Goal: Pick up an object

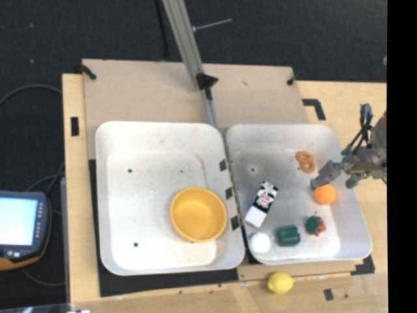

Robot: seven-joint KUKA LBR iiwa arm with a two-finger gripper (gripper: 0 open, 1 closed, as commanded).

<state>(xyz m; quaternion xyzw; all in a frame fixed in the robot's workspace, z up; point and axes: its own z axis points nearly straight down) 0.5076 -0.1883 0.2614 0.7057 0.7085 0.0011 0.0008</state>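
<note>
A: arm point(374, 150) cut off at right edge, gripper point(339, 173) fingers too blurry to read.
B: agreed. Screen device point(21, 225) clipped at left edge; small red-green item point(315, 225) too tiny to identify.

Even overhead light, soft shadows, mild glare on the white bins point(163, 135), slightly soft focus throughout.

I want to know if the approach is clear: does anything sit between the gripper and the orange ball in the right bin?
Nothing visible does. The gripper hangs at the right bin's right side, just above the orange ball. The pretzel-shaped piece lies to the left, off that line.
</note>
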